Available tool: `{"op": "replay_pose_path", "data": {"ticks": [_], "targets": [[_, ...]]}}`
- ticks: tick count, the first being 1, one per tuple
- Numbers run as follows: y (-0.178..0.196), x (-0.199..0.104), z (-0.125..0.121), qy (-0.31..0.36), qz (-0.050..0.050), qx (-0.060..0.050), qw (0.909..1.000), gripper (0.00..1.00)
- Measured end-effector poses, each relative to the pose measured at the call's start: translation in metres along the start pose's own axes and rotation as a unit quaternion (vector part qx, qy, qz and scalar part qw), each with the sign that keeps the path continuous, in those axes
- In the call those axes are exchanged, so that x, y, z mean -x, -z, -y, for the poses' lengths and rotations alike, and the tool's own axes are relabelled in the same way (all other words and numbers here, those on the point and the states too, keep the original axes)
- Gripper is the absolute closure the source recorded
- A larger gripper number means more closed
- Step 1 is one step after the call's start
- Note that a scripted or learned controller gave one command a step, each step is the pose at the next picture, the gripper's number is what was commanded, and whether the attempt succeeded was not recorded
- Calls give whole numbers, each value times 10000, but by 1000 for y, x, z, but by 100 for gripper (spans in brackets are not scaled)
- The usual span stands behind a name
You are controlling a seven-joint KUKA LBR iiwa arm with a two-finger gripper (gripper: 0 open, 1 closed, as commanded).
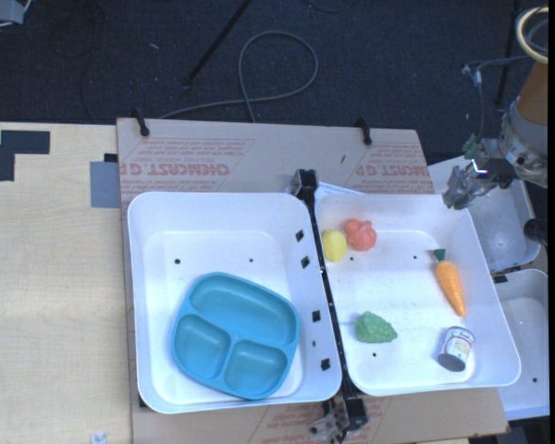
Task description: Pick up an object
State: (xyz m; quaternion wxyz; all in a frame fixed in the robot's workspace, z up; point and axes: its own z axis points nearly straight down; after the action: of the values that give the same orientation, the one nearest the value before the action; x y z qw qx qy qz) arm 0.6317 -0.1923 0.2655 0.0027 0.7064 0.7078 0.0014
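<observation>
Claw (462,188) is parked up past the right bin's (499,363) far right corner; can't tell how it's set, but nothing's in it. Looks like the approach step. Carrot (450,286) lies nearest, inside that bin, so next move: swing over it and drop down.

**Arm parked at the upper right**

I see my arm (534,81) coming in from the right edge, its orange band showing above the grey wrist. The gripper (460,192) hangs just beyond the right bin's far right corner, tilted toward it, with nothing visibly in its grasp.
</observation>
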Motion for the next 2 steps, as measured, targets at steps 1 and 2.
{"op": "replay_pose_path", "data": {"ticks": [1, 2], "targets": [[2, -60, 4, 14, -24, -39, 10000, 100], [-5, -114, 15, 10, -23, -50, 10000, 100]]}}
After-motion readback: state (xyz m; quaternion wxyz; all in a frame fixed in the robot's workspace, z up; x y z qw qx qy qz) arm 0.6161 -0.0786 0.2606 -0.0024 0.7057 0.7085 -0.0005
